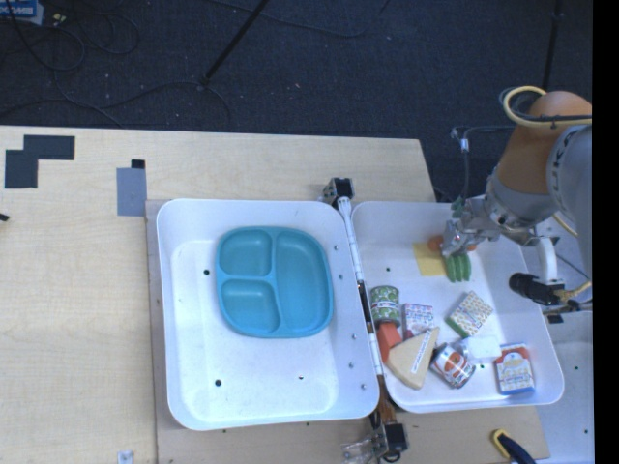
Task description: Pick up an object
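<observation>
My gripper (455, 245) hangs low over the upper middle of the right bin (392, 225), reaching in from the grey and orange arm (532, 167) on the right. Directly under and touching it lies a green vegetable-like toy (458, 266), with a flat yellow piece (428, 258) just to its left. A small reddish spot shows at the gripper's tip. Lower in the bin lie a green can (384, 303), an orange carrot (389, 336), a small carton (418, 317), a cheese wedge (414, 361), a green-white box (471, 312), a red-silver can (453, 365) and an orange-blue box (515, 370).
The left bin (193, 375) holds a teal divided plate (274, 280). A black clamp (338, 189) sits at the top of the divider between the bins. A black fitting (537, 288) juts over the right bin's right rim. The wooden bench (68, 307) extends left.
</observation>
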Robot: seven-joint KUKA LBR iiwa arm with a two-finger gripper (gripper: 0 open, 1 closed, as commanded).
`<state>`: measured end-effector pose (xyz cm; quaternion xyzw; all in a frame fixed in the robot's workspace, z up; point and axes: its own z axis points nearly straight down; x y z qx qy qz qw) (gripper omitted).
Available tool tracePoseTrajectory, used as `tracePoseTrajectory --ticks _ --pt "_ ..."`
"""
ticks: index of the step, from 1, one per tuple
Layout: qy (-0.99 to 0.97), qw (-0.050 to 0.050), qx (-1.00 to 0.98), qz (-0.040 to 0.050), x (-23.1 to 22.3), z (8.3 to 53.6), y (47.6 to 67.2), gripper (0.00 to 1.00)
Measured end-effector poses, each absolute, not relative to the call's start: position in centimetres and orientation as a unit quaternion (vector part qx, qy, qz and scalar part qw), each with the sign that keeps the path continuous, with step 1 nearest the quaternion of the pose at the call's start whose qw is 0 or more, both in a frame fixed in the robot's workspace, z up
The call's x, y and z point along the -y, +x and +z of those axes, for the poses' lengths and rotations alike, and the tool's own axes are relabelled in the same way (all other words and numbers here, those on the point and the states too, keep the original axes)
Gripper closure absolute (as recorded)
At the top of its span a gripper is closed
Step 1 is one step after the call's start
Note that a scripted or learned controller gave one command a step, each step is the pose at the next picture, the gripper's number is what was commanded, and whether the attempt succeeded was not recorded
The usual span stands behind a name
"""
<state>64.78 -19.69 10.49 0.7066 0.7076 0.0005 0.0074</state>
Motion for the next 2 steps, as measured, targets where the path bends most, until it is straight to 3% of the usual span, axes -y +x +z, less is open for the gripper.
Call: tracePoseTrajectory --ticks 1,2 --pt "0.706 0.007 -0.708 0.0002 19.7 10.4 64.8 0.00" --pt "0.707 -0.001 -0.708 -0.0003 13.0 8.7 64.4 0.00"
